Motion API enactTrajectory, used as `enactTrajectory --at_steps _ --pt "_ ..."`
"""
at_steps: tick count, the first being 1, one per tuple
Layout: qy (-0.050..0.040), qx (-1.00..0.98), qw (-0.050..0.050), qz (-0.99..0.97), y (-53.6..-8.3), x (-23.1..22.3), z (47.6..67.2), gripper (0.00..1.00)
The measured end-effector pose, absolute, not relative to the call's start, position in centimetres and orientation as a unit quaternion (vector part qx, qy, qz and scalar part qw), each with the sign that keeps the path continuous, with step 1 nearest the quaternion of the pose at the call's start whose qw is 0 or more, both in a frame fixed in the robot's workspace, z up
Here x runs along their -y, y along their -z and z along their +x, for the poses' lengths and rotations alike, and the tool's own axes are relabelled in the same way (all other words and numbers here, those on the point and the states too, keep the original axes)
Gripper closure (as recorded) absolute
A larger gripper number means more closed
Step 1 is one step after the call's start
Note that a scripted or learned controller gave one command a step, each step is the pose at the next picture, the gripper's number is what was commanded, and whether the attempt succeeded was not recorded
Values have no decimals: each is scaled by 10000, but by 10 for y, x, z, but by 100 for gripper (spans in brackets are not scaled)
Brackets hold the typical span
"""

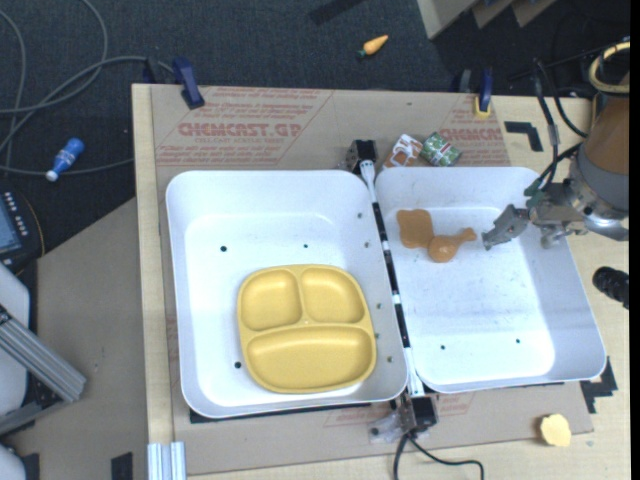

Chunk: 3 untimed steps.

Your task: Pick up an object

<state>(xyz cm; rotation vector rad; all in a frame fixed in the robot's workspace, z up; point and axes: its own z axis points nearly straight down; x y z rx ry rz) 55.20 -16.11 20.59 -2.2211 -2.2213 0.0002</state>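
Note:
A brown, flat, rounded object (414, 226) lies in the right bin (500, 348) near its back left corner. An orange-brown piece (450, 244) shaped like a small drumstick rests against it on its right. My gripper (497, 234) hangs low over the right bin, its tip just right of the drumstick piece and close to it. Nothing shows held in it. The arm's orange band (608, 133) is at the right edge of the camera view. A yellow divided plate (304, 327) lies in the left bin (200, 228).
Small crumpled packets (422, 150) lie on the bench behind the right bin. A yellow lump (555, 429) sits on the bench at the front right. Blue clamps (187, 82) hold the cardboard's back edge. A black divider (388, 278) runs between the bins.

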Motion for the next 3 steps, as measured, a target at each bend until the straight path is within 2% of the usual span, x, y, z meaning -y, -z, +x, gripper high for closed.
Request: enactTrajectory --at_steps 1,2,3 --pt "-9 7097 43 -7045 -131 93 582 0" --pt "3 7079 -11 -7063 -82 104 617 0" --pt "17 7077 -19 -7065 -96 104 617 100"
